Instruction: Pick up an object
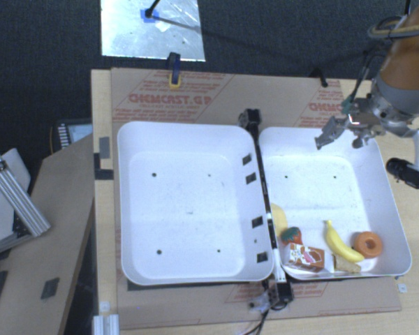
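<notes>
My gripper (pixel 341 138) hangs over the far rim of the right bin (pixel 314 187), fingers spread open with nothing between them. All the objects lie in that bin's near corner, well below the gripper. A yellow banana (pixel 341 243) lies at a slant beside an orange ring (pixel 368 243). Left of the banana sit a red and white packet (pixel 306 257) and a small red piece with a green top (pixel 290 235). A pale yellow object (pixel 279 219) rests against the divider between the bins.
The left bin (pixel 188 201) stands beside the right one, with black clips (pixel 255 180) along the shared edge. A shiny metal sheet (pixel 152 19) lies beyond the bench. A slanted aluminium rail (pixel 14 197) is at the far left.
</notes>
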Controlling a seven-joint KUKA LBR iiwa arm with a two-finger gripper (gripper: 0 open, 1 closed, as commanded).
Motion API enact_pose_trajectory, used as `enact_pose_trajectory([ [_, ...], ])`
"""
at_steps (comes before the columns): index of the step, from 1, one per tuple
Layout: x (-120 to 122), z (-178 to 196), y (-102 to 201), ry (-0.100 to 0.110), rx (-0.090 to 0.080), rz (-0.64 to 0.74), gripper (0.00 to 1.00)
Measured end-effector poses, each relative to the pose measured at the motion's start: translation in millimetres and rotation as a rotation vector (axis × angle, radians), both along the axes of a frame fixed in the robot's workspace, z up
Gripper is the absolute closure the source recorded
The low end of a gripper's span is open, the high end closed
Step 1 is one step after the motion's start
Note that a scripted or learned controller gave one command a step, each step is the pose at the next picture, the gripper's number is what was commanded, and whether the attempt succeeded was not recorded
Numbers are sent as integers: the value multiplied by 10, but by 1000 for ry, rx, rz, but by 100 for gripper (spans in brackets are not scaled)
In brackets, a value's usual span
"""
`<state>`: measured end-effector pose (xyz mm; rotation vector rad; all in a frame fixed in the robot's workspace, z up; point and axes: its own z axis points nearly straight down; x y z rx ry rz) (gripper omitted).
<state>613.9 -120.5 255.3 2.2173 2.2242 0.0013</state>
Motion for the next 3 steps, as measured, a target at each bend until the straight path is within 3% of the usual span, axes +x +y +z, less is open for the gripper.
enact_pose_trajectory([
  [1, 572, -738, 602, -2, 1, 7, 0],
  [3, -46, -712, 1904, 3, 3, 7, 0],
])
